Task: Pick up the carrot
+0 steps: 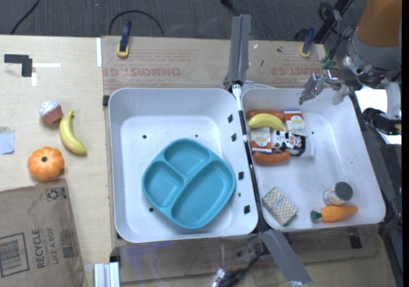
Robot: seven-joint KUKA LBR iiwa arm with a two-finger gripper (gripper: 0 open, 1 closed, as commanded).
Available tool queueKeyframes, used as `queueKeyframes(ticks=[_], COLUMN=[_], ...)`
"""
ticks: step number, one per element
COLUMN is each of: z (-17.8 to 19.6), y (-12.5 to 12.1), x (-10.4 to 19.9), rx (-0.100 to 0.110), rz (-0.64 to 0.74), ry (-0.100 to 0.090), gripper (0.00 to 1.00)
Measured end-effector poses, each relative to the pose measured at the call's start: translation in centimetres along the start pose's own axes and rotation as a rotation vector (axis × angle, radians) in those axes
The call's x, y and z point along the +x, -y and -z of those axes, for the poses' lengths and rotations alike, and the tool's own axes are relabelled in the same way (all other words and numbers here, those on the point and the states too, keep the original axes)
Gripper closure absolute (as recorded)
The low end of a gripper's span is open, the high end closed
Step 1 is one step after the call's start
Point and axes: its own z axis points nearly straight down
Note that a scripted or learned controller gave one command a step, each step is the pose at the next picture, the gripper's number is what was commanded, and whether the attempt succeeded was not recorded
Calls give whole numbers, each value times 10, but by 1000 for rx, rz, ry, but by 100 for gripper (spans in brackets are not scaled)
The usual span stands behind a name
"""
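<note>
Two white bins, two bananas, one carrot, one blue plate, one pumpkin, one cupcake.

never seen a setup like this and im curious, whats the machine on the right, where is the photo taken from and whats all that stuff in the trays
The machine is a robot arm, grey and orange, reaching in from the right. One fixed camera looks down at a slant. Its gripper hangs over the right bin's far edge, holding nothing. That bin holds the carrot it should pick up, a small can, a patterned packet, a banana, a sausage and a printed carton. The left bin holds a blue divided plate.
</note>
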Motion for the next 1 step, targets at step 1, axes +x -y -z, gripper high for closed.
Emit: queueKeyframes(ticks=[1], z=[-112], y=[57], x=[2], rx=[0], rz=[67], ry=[0], gripper=[0])
